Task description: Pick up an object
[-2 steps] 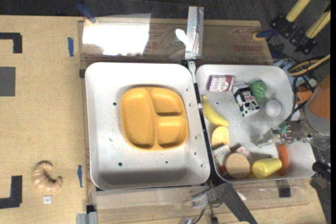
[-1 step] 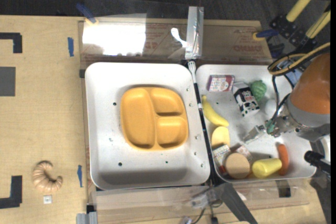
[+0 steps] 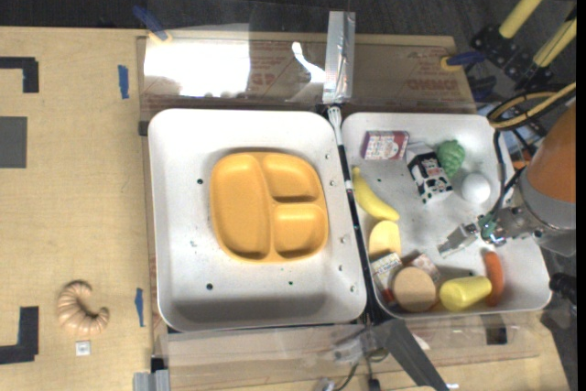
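Honestly, your gripper (image 3: 462,238) hangs over the right bin (image 3: 488,131), jaw state I cannot tell; grab the carrot (image 3: 494,275) mid-length (light, stiff, probably slick plastic).

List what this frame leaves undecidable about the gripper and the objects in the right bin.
- Gripper: too small and blurred in the camera view to tell if anything is gripped.
- Arm: cut off by the right edge.
- Carrot: its upper end is hidden under the gripper.
- Small box: label print too small to read.
- Items beside the wooden disc: overlapping, identities unclear.

Divided tray (image 3: 268,204) in left bin (image 3: 174,224); banana (image 3: 374,200) in right bin (image 3: 485,128).
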### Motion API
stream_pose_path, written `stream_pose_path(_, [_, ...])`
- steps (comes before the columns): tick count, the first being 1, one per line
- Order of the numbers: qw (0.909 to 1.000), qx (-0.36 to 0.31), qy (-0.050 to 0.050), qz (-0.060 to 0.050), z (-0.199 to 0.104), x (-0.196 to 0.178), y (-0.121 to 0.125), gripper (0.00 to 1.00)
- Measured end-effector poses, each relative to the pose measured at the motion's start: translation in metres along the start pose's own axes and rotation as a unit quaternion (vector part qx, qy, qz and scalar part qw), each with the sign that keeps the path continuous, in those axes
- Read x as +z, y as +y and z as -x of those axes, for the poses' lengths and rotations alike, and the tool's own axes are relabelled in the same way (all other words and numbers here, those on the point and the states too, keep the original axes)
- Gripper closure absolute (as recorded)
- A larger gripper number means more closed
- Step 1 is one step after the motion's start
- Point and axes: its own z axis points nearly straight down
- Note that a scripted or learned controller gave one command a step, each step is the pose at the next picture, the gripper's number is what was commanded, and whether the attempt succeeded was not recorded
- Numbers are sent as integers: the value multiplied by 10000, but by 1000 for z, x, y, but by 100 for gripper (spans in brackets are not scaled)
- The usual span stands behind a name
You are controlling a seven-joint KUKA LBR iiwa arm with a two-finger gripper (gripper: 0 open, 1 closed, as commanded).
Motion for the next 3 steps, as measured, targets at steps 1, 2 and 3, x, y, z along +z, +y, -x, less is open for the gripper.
stream_pose_path(1, [9943, 1066, 11, -18, 1, 33, 112, 0])
stream_pose_path(2, [9943, 1062, -8, -2, 3, 21, 113, 100])
stream_pose_path(3, [9950, 1000, 3, 30, -59, -77, 101, 100])
